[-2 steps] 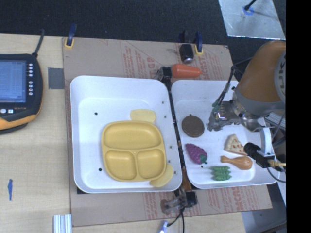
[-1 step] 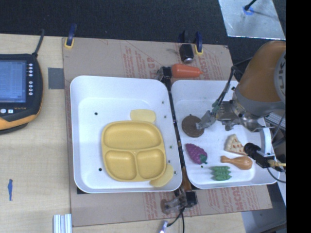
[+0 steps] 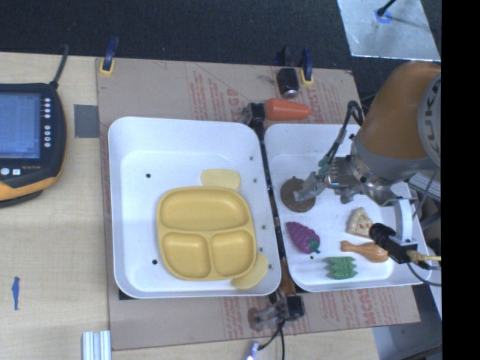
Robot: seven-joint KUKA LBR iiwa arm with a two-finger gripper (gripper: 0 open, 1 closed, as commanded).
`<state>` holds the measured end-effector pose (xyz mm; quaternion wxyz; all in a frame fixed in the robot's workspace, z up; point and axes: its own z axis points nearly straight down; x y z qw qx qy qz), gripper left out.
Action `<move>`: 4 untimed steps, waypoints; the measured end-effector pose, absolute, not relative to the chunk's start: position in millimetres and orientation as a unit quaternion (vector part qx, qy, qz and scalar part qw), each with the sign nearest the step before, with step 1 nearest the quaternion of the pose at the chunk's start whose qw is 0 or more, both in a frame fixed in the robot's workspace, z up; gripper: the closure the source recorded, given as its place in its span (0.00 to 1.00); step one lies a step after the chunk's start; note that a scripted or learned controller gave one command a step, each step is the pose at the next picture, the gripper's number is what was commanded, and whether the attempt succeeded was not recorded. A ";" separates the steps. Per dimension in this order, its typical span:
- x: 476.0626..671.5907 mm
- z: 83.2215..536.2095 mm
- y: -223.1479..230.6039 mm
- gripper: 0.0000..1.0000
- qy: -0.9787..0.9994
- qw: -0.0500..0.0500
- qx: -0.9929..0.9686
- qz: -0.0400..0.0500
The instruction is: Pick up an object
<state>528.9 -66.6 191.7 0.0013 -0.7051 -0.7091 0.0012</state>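
Note:
The right bin (image 3: 300, 145) holds several toy foods. A brown round disc (image 3: 291, 193) lies near its left wall. Below it are purple grapes (image 3: 303, 236), a green pea pod (image 3: 341, 268), an orange-brown drumstick (image 3: 365, 250) and a tan wedge (image 3: 360, 221). My gripper (image 3: 309, 190) reaches in from the right, low over the bin, and its tip lies at the right edge of the brown disc. The arm's grey and orange body (image 3: 401, 122) covers the bin's right side.
The left bin (image 3: 127, 156) holds a yellow divided tray (image 3: 206, 231) with two pale yellow pieces (image 3: 220, 178) (image 3: 253, 274) beside it. An orange carrot (image 3: 287, 111) lies on the cardboard behind the bins. A teach pendant (image 3: 26, 141) sits far left.

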 end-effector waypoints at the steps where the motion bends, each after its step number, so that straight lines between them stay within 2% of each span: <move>1: 505.6 131.7 -138.7 0.00 -0.708 0.001 -0.706 0.002; 2: 532.3 107.7 -202.7 0.00 -0.708 0.001 -0.706 0.001; 3: 532.4 118.0 -203.2 1.00 -0.709 0.001 -0.706 0.001; 4: 532.4 117.9 -203.1 0.00 -0.709 0.001 -0.705 0.001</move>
